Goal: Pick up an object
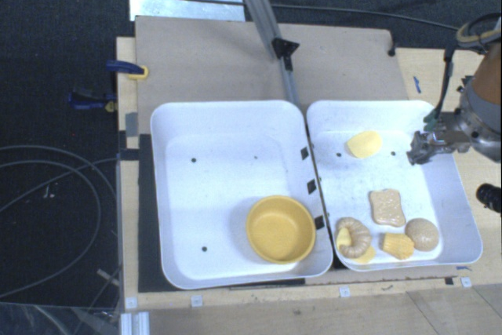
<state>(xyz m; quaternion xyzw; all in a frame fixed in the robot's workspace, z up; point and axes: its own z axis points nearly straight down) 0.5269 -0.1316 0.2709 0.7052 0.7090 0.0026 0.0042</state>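
The right bin (451, 192) holds a pale yellow lump (364, 143) near its back, a tan flat biscuit-like piece (387, 207), a round beige bun (422, 234), a small yellow piece (398, 246) and a curled croissant-like piece (354, 237). A yellow bowl (280, 228) sits at the front right of the left bin (212, 121). My gripper (421, 149) hovers over the right bin's far right side, to the right of the pale yellow lump, with nothing seen in it.
A slanted grey pole (263, 8) with a black clamp crosses the bench behind the bins. Blue and yellow clamps (118, 74) grip the bench's left edge. Cables lie on the dark floor to the left.
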